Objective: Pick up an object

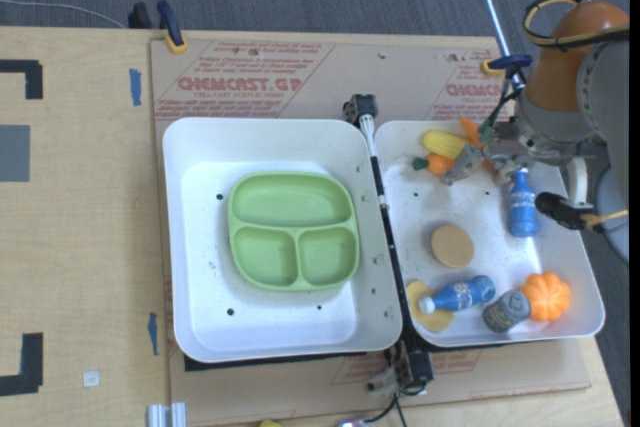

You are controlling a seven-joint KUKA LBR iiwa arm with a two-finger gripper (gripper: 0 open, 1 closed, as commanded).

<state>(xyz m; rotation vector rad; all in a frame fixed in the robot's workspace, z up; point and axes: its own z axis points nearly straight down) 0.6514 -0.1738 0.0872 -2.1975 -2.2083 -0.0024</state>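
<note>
The right bin (590,315) holds several small objects. At its far edge lie a yellow toy (442,143) and a small orange piece (437,164). A blue bottle (521,205) stands near the middle right, and a tan round disc (452,245) lies at the centre. Along the near edge are a second blue bottle (460,295) on its side, a grey-green can (505,310) and an orange pumpkin (547,297). My gripper (476,162) hangs low over the far part of this bin, just right of the yellow toy and the orange piece, above the upright bottle.
The left bin (190,215) holds a green divided plate (293,231). A ridge (380,215) where the two bin rims meet separates the bins. The grey arm with its orange band (585,30) reaches in over the right bin's far right corner.
</note>
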